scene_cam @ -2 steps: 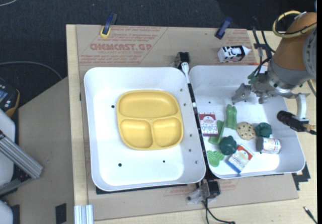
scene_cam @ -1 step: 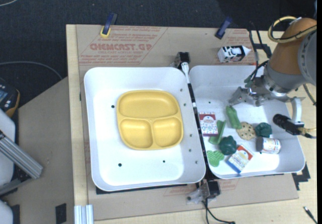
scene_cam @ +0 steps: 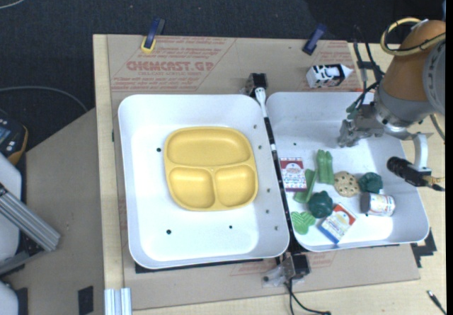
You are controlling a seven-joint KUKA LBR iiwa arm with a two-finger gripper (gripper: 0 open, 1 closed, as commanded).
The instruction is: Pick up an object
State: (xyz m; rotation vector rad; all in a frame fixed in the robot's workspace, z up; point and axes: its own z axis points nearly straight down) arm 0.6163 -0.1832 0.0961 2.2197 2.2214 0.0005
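White bins sit side by side on the bench [scene_cam: 177, 59]. The left bin [scene_cam: 141, 186] holds a yellow tray [scene_cam: 210, 166] with three compartments. The right bin [scene_cam: 297, 115] holds a cluster of small things toward its near end: a red card [scene_cam: 291, 172], a green stick [scene_cam: 324, 165], a cookie [scene_cam: 345, 183], a dark green lump [scene_cam: 320, 203], a teal piece [scene_cam: 370, 181], a small jar [scene_cam: 379, 204] on its side and a red-and-blue packet [scene_cam: 337, 224]. They lie close together, some touching.

The arm [scene_cam: 410, 73] reaches in from the right, and its gripper [scene_cam: 352, 131] hangs over the far, bare part of the right bin, apart from the cluster. Nothing shows between its fingers; how wide they stand I cannot tell.

By my reading this is the approach step: no object is picked yet. The next move calls for travel toward the near end, over one piece with room around it, such as the cookie or the stick, then a straight descent.
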